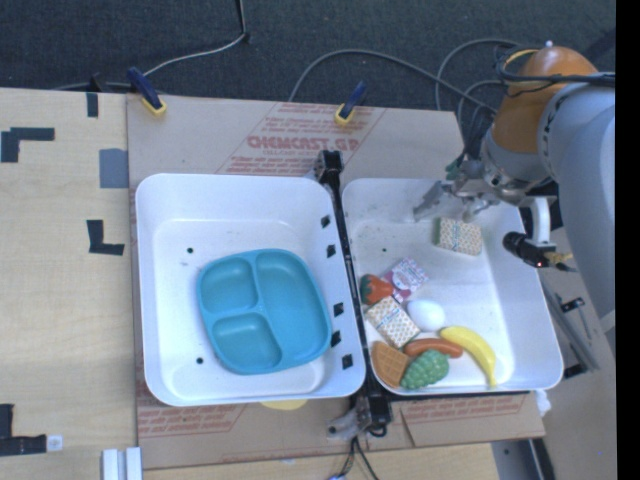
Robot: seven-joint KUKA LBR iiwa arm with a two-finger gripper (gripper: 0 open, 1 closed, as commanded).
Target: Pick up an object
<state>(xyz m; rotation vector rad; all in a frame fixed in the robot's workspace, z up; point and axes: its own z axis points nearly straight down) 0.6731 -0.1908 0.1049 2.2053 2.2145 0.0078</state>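
Speckled tan block — squarish, just below gripper.

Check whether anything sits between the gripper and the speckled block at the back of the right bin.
Nothing visible does. The gripper hangs over the back of the right bin, and the speckled block lies just beside it on bare white floor. The other toys, such as the banana, are clustered toward the front, well clear.

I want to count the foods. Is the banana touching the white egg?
Apart. The camera view shows the banana lying right of and below the white egg, with a thin strip of the right bin's floor between them.
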